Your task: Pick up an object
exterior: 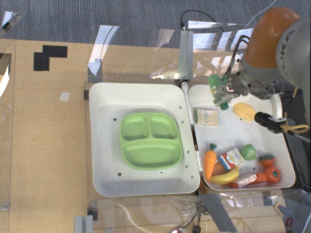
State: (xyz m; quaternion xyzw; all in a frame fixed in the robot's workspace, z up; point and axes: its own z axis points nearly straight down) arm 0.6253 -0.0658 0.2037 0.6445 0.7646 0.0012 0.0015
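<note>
Gripper (221, 95) over far left part of right bin (286, 171), above small patterned packet (207, 116). Finger opening: cannot tell; no object visibly held. Toy carrot (209, 163), banana (225, 177), yellow lemon (244, 112) lie in same bin

A robotics lab: a wooden bench (43, 144) bearing two white bins (97, 144), cables, clear guards.

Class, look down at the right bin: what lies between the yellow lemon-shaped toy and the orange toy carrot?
In the camera view, only bare white bin floor separates the yellow lemon-shaped toy from the orange toy carrot; the small speckled card sits off to the side.
</note>
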